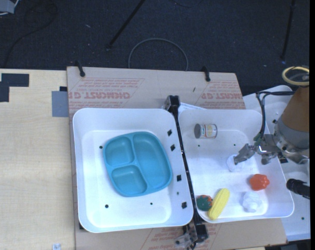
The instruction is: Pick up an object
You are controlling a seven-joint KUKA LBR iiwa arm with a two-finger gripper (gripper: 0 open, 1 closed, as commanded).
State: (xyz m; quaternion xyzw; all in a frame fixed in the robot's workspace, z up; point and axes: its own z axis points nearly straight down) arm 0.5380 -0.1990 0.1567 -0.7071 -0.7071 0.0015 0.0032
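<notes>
Grey two-finger gripper [249,155] hangs low over the right shallow white plastic bin [235,124], reaching in from the right edge, fingers spread w/ nothing between them. Just under/beside its left fingertip sits a small pale whitish lump [233,164], prob. the target, since the jaws straddle that spot. Other candidates in the same bin: small grey-and-yellow tin can [205,130] on its side near the back, orange-red round toy [259,182], yellow plastic corn cob [219,203] touching a green-and-red round toy [203,202] at the front, white crumpled piece [252,202]. Left white bin [95,124] holds a blue three-compartment plastic plate [138,163], well apart from the arm.
</notes>
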